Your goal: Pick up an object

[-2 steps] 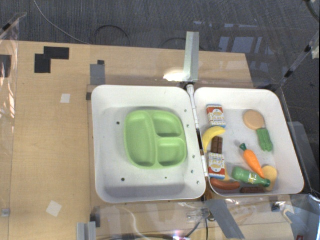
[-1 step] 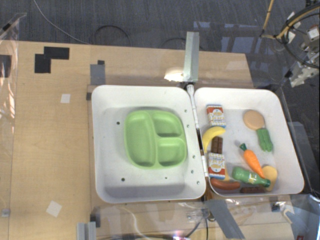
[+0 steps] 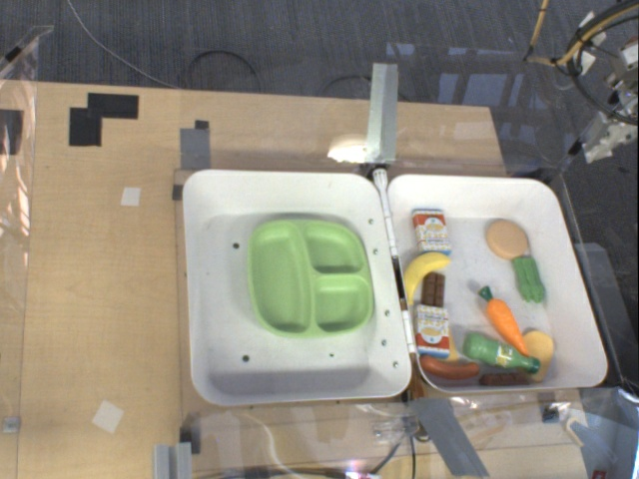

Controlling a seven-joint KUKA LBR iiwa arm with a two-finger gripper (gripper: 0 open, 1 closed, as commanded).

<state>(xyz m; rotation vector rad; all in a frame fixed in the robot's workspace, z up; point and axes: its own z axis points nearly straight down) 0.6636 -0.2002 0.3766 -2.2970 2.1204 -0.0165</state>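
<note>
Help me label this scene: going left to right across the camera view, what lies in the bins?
Green divided plate in the left bin → banana → carrot → green pickle, these three in the right bin.

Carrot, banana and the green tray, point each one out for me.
carrot [image 3: 502, 320]: camera view, middle of its orange body.
banana [image 3: 423, 268]: camera view, middle of its yellow curve.
green tray [image 3: 284, 282]: camera view, floor of its long left compartment.

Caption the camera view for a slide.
Green divided plate in the left bin; toy foods, including a carrot, fill the right bin.
</note>
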